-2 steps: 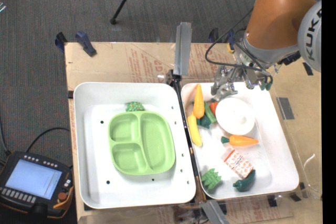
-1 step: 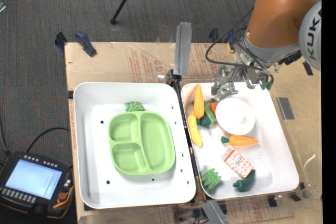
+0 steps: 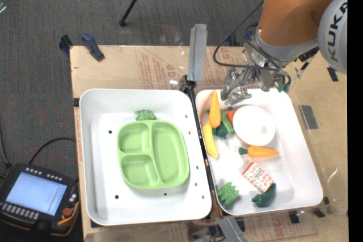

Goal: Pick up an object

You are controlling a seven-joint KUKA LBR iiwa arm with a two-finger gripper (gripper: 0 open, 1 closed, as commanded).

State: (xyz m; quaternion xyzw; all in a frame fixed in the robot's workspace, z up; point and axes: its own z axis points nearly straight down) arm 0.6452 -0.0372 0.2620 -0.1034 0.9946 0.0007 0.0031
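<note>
Toys for the picking lie in the right bin (image 3: 298, 139): a yellow-orange corn cob (image 3: 214, 109) upright along the left wall, a banana (image 3: 210, 141) just below it, a white bowl (image 3: 254, 126) near the middle, a carrot (image 3: 262, 152) just under the bowl, a small printed carton (image 3: 257, 175), a green leafy piece (image 3: 229, 194) and a dark green piece (image 3: 265, 196) near the front edge. A red and a dark green bit sit wedged between the corn and the bowl. The left bin (image 3: 91, 122) holds a green divided plate (image 3: 152, 154) with a small green toy (image 3: 146, 115) at its top edge.

The gripper (image 3: 237, 90) hangs over the back left part of the right bin, above the gap between the corn's top and the bowl's rim. Nothing shows between its fingers, and whether they are spread or closed I cannot tell from this angle.

By my reading, the step in hand is the approach: the arm is positioned over the bin but no grasp is made yet. The next move calls for settling on one target, probably the corn or the small pieces beside it, then descending straight enough to avoid the bowl's rim and the bin wall, since the pieces there are crowded together.
</note>
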